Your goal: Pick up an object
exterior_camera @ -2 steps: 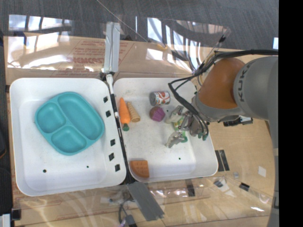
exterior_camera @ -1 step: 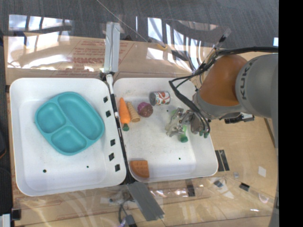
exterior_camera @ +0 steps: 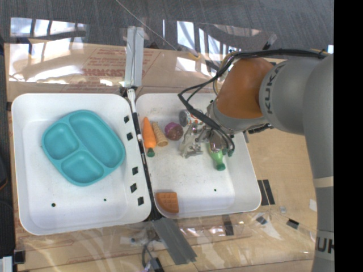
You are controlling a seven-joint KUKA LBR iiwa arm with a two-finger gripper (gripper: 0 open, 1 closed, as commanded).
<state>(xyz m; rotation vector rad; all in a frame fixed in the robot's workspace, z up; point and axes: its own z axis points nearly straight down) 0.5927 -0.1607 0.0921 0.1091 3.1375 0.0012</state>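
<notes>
White right bin (exterior_camera: 241, 191) holds tool (exterior_camera: 193, 147) beside carrot (exterior_camera: 148, 134)

The right bin (exterior_camera: 241, 194) has bare floor in the middle. A carrot (exterior_camera: 148, 135), purple toy (exterior_camera: 173, 131), green toy (exterior_camera: 219, 161) and waffle (exterior_camera: 167, 202) crowd its edges

Gripper (exterior_camera: 193, 143) is down in the right bin (exterior_camera: 241, 192), w/ a carrot (exterior_camera: 148, 134), a waffle (exterior_camera: 167, 201) & a green toy (exterior_camera: 218, 160). Left bin (exterior_camera: 28, 208) has a teal plate (exterior_camera: 83, 146).
</notes>
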